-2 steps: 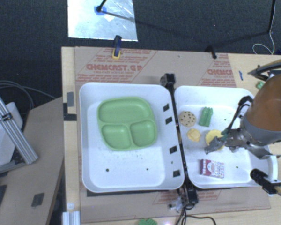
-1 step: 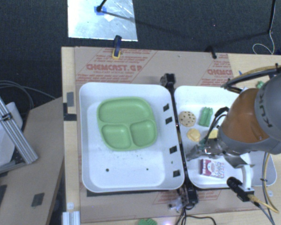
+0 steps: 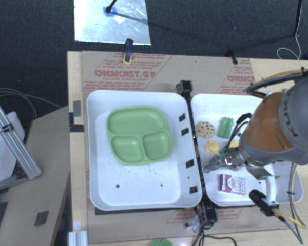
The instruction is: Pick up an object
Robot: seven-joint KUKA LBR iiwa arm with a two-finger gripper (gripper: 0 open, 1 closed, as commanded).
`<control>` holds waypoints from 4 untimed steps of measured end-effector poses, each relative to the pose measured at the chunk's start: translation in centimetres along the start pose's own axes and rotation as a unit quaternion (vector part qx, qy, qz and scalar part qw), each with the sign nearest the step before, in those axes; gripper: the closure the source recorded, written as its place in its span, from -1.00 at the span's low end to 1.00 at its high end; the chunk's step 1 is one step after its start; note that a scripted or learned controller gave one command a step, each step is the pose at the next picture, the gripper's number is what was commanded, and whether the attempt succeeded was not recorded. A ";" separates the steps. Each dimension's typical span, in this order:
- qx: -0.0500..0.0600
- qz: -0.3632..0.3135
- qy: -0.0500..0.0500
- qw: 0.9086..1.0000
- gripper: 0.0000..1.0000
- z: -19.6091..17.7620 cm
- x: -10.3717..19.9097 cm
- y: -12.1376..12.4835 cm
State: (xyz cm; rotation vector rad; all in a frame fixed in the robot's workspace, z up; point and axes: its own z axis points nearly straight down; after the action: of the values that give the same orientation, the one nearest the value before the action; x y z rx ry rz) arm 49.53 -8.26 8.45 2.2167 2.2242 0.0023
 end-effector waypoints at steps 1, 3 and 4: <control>0.000 -0.001 0.000 1.000 -1.00 -0.6 -0.1 1.5; -0.001 0.000 -0.001 1.000 -1.00 0.0 -3.9 5.0; -0.001 0.001 -0.001 1.000 -1.00 0.0 -5.3 5.7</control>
State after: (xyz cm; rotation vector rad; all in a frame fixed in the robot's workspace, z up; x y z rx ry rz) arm 55.23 -13.58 8.49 2.2180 2.2202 0.0032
